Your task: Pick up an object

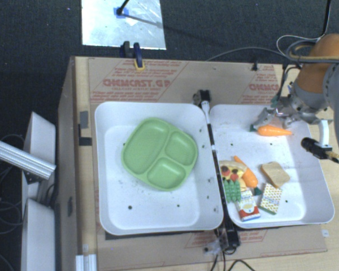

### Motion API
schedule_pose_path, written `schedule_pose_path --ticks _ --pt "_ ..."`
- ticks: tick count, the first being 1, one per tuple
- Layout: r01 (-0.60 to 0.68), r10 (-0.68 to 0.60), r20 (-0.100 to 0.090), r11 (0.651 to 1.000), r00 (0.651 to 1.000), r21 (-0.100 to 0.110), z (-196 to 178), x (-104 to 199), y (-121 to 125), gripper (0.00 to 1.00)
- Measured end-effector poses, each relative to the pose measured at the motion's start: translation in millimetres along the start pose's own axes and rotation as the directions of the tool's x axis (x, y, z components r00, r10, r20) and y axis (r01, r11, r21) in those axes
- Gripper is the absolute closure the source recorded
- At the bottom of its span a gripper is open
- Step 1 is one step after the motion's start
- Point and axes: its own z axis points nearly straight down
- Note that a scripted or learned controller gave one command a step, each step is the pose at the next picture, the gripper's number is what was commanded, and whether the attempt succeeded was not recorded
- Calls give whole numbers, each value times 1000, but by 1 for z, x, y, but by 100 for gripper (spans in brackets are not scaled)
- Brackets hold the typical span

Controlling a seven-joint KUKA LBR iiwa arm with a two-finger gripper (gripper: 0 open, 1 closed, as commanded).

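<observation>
One smooth orange plastic carrot [274, 131] lies by your right bin's [322, 208] far edge, just under the pincer [269, 119], whose grip state you cannot tell.

My left bin [110, 208] holds a green tray [160, 153]. Behind my bench [158, 79], a clamp [137, 53] and a foil sheet [122, 16].

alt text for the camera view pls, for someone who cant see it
The robot arm's gripper sits low in the right bin, right next to an orange toy carrot near the bin's far edge. Nearer the camera in that bin lie a bread slice and a cluster of small toy foods, while the left bin holds a green divided plate.
</observation>
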Motion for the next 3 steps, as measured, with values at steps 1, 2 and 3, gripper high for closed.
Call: schedule_pose_path --ticks 1,2,3 --pt "1 -1 1 1000 1000 -2 0 12 0 0" --pt "4 -4 -3 1000 1000 -6 -12 14 2 100" --pt "5 -5 -3 1000 1000 -5 -11 14 2 0"
